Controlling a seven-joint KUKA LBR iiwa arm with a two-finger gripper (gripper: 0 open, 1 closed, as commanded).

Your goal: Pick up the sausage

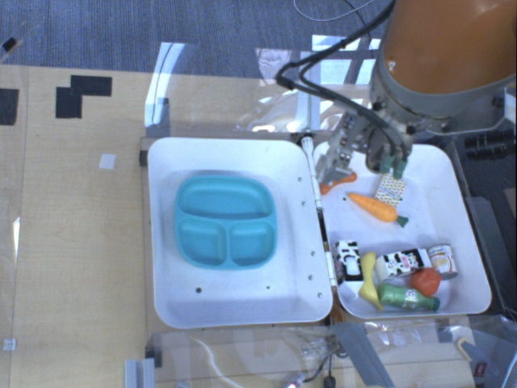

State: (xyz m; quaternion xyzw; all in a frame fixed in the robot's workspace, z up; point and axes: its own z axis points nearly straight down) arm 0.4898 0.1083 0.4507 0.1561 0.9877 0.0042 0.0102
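1. Hanging over the upper left part of the right bin, the gripper sits low beneath the big grey and orange wrist, right of frame centre. Metal linkages and dark cables crowd it, so I cannot tell how far it is parted, and nothing can be seen gripped in it.
2. Just below and left of the gripper lies a short orange-red piece, close to the wall between the bins; I take this to be the sausage, though the tool partly hides it.
3. A little to the lower right, a carrot lies at a slant on the bin floor, with a small patterned packet just above it.
4. Farther down, along the lower edge of the same bin, sit a black and white carton, a yellow banana, a green bottle, a red tomato, a milk-style box and a small tin, packed close together.
5. Off to the left, the left bin carries a blue divided plate.
6. By my reading the step in hand is the approach or the grasp itself, with the lift not yet done.
7. The next move calls for closing squarely on the sausage without scraping the dividing wall, then rising straight up, well apart from the carrot.
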